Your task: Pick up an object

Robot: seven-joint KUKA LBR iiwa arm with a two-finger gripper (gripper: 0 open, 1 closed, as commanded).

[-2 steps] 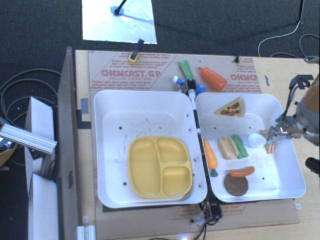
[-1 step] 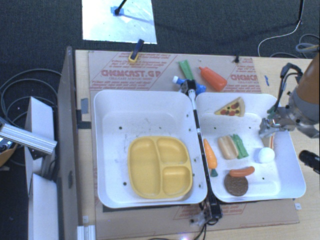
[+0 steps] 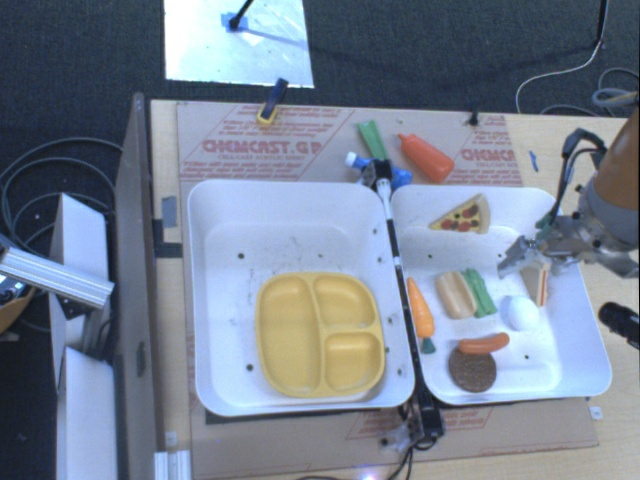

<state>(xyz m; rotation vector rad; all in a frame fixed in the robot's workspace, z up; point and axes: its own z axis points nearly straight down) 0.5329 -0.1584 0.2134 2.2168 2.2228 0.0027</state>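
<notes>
Dark carpet surrounded the table (image 3: 300, 133), where toy food lay loose in the right bin (image 3: 585, 368) for picking. Over that bin's right side the hand (image 3: 530, 258) hung low, a striped sandwich wedge (image 3: 540, 283) just below it; whether it was clenched or released I cannot tell. Beside lay an egg (image 3: 520, 313) and a hot dog (image 3: 457, 294).

— Where can you pass in the right bin (image 3: 590, 353)?

— Take the hot dog (image 3: 456, 294) as your mark. Behind it you have bare floor up to the pizza slice (image 3: 463, 215). Beside it the green stick (image 3: 480, 292), egg (image 3: 520, 313) and carrot (image 3: 421, 311) crowd close; the sausage (image 3: 483, 344) and brown disc (image 3: 472, 369) block the front.

— And across from it?

— The yellow tray (image 3: 321, 334) fills the left bin (image 3: 215, 268)'s front; behind the tray you're clear.
</notes>
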